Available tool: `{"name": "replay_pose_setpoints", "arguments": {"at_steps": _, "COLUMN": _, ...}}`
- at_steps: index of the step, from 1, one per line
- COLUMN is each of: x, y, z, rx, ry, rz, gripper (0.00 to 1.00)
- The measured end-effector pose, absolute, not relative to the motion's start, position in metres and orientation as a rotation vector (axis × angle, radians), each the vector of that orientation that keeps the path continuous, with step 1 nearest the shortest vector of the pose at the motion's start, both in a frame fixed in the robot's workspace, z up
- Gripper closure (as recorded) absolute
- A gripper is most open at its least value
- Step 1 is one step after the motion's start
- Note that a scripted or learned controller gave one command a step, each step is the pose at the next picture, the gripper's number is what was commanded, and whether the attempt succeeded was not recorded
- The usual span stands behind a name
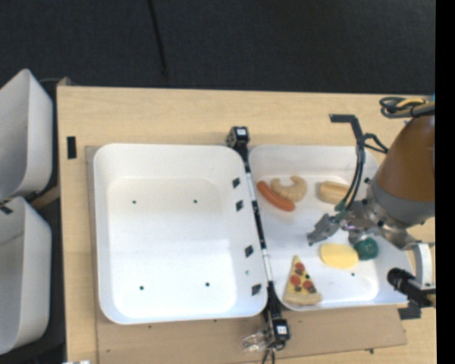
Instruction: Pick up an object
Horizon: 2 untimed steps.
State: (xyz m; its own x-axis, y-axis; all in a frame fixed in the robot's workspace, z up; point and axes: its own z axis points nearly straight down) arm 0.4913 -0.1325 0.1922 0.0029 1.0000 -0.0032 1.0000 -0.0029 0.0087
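Yellow and smooth, the rounded lump [339,256] you may want sits low in the right bin [288,156], toward five o'clock of its floor, just below the gripper [335,228]. You can't tell how wide the gripper stands; nothing is seen in its hold. A dark green rounded piece [366,248] touches the lump at its two o'clock. At eight o'clock from it lies a pizza slice [301,283], triangular, dotted red. Toward eleven o'clock you see a red sausage [276,196] against a tan curved pastry [291,186], and a pale bun [333,192] at twelve. The left bin [106,203] is glossy white plastic. No readable writing shows.
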Motion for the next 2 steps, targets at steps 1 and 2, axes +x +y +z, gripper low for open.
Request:
{"name": "replay_pose_setpoints", "arguments": {"at_steps": 1, "x": 0.489, "y": -0.127, "z": 0.146, "rx": 2.225, "ry": 2.22, "rz": -0.004, "gripper": 0.0}}
{"name": "replay_pose_setpoints", "arguments": {"at_steps": 2, "x": 0.491, "y": -0.169, "z": 0.269, "rx": 2.216, "ry": 2.205, "rz": 0.009, "gripper": 0.0}}
